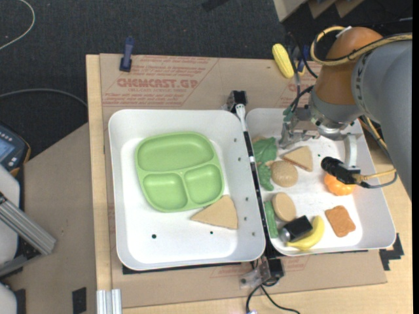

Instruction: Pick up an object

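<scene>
Where glossy bin (pixel 376 237) curves, gripper (pixel 298 136) nears triangular wedge (pixel 298 157).

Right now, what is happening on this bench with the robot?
The arm reaches in from the right, and its hand is low over the top of the right bin, next to a tan wedge. Nothing shows in its grip. That bin also holds a banana, an orange piece and other toy food. The left bin holds a green tray and another wedge.
</scene>
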`<state>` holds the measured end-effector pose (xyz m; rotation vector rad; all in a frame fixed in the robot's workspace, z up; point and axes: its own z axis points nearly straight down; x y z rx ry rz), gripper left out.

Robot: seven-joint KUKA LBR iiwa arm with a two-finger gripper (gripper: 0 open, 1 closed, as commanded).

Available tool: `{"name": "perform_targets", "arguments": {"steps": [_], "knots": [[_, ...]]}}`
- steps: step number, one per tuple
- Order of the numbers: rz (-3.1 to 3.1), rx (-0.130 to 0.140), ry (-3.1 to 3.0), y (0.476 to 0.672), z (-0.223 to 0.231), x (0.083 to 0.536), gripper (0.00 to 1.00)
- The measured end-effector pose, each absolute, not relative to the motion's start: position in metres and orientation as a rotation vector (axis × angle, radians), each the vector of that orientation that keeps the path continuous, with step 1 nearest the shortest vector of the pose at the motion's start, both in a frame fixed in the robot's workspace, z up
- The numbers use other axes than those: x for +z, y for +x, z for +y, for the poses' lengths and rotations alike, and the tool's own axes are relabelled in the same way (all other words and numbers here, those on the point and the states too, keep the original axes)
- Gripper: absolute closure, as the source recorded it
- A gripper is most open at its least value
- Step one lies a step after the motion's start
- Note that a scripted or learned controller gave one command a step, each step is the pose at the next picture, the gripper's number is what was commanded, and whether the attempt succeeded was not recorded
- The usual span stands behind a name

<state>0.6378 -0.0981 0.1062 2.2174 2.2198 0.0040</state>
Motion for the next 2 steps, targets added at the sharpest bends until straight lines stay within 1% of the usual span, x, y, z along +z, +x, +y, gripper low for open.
{"name": "perform_targets", "arguments": {"steps": [1,2], "knots": [[2.218,0.006,2.216,0.638,-0.098,0.116,1.0],[2.219,-0.004,2.226,0.633,-0.138,0.083,1.0]]}}
